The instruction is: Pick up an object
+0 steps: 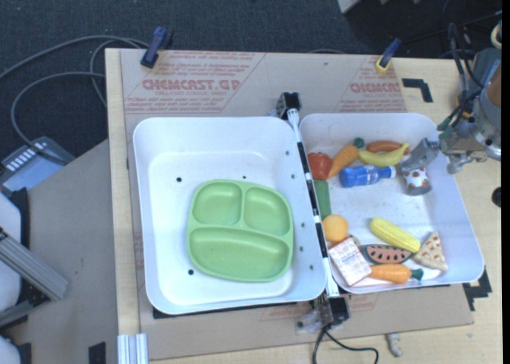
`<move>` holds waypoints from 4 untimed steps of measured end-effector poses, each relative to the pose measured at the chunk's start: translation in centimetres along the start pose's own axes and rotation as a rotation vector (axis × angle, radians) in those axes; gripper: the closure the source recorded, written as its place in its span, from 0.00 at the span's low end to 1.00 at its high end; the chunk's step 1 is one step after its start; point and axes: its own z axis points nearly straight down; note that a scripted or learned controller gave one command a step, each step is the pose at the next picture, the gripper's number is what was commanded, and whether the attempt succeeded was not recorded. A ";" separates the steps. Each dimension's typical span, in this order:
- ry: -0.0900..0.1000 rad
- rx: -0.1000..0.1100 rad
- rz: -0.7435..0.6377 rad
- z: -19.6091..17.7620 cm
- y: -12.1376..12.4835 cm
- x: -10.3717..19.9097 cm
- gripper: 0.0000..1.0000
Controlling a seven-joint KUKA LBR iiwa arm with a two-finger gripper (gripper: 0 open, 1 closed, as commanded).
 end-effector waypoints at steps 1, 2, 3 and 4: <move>0.008 0.003 -0.004 12.5 5.9 -2.9 0.00; 0.000 -0.002 -0.002 11.4 6.0 -3.2 1.00; -0.001 -0.003 -0.001 4.8 11.0 0.5 1.00; 0.001 0.001 -0.001 1.8 7.6 6.4 1.00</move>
